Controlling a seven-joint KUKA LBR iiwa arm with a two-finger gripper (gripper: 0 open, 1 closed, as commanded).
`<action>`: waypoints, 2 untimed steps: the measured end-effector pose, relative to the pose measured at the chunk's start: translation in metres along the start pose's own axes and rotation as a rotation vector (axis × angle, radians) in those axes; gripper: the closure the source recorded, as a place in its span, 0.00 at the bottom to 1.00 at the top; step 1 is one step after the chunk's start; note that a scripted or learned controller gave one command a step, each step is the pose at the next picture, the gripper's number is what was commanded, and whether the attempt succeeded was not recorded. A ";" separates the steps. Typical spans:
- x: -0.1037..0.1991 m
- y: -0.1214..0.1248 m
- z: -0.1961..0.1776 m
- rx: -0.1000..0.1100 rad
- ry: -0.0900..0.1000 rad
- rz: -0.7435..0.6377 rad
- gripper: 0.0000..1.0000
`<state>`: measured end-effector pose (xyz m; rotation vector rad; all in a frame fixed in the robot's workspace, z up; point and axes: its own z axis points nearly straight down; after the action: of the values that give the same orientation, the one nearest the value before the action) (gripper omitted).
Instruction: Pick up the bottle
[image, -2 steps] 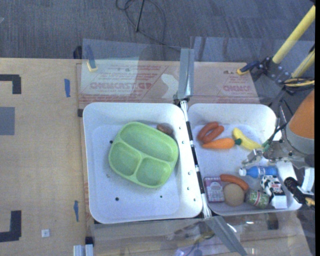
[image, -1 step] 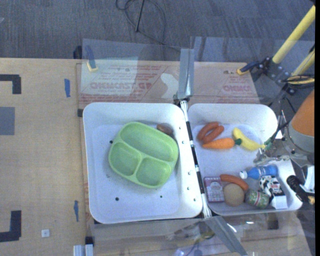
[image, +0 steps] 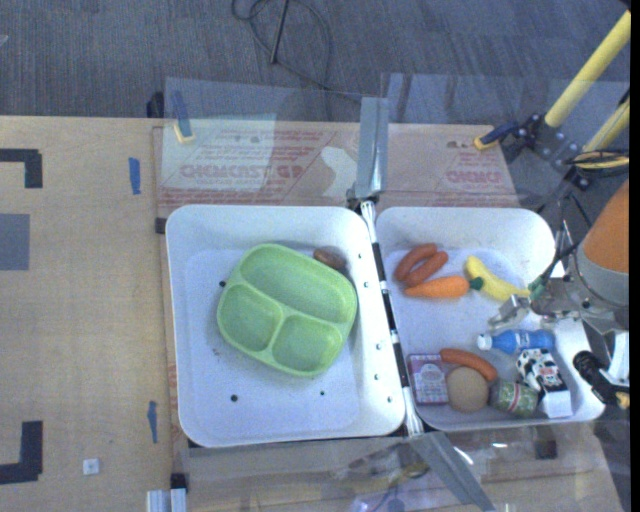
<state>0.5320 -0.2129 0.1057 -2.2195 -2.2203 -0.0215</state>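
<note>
Gripper (image: 515, 318) state I cannot tell, though it hangs just above the small blue-and-white plastic bottle (image: 520, 341) lying flat in my right white bin (image: 455, 222), seemingly lined up for a grasp.

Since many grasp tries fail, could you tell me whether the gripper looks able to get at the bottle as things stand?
Probably yes. The gripper hangs just above the bottle, which lies on its side in the right bin with nothing on top of it. The milk carton and sausage lie close, so room beside it looks tight.
</note>
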 end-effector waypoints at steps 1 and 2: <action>0.004 -0.031 0.019 0.003 0.001 -0.015 0.00; 0.048 -0.051 -0.064 0.009 -0.011 -0.022 0.00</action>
<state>0.4802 -0.1658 0.1694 -2.1960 -2.2457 0.0007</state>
